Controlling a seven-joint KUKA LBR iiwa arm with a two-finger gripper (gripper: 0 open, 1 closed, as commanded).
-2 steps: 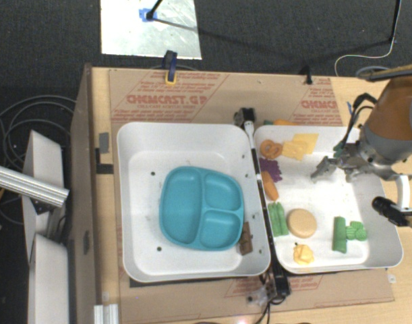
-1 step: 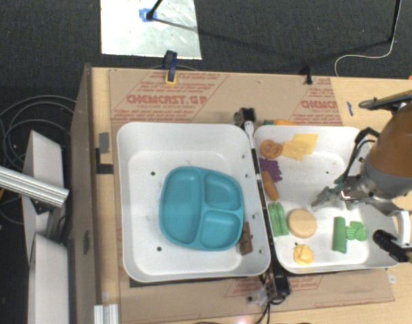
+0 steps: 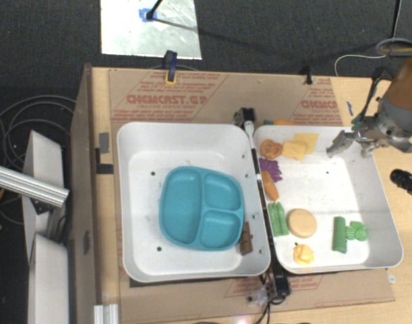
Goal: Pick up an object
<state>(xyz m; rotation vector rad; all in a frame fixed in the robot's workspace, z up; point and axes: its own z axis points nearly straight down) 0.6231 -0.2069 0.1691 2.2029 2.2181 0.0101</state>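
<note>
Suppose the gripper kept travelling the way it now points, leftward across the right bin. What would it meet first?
Probably the yellow cheese pieces, the nearest things left of the gripper. The gripper's height above the right bin is unclear from this view, so it might pass over them.

The arm [image 3: 402,106] is showing a rounded grey body with an orange band [image 3: 406,81] wrapping it above the wrist. A pale cable [image 3: 367,54] is looping out from its far side, and a thin dark cable is running alongside. The gripper [image 3: 350,142] is showing as grey metal, with a blue-green patch sitting beside its mount.
</note>
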